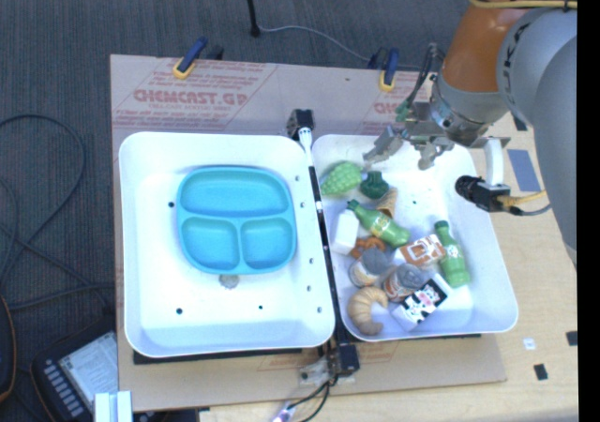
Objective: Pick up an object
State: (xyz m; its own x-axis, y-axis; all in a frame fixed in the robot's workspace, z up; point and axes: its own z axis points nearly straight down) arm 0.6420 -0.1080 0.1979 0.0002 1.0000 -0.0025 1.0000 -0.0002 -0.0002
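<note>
Gripper [405, 149] hangs open and empty over the right white bin [487, 312]; descend straight, fingers straddling the light-green bumpy plastic toy [340, 177], clear of the bin wall.

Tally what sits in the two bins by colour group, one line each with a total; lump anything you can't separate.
Blue: 1, the divided tray in the left bin.
Green: 4, a bumpy light-green piece, a dark-green piece, two green bottles.
Tan: 1, a croissant.
Mixed pile in the right bin, too cluttered to separate: not counted.
Total: 6 countable.
</note>
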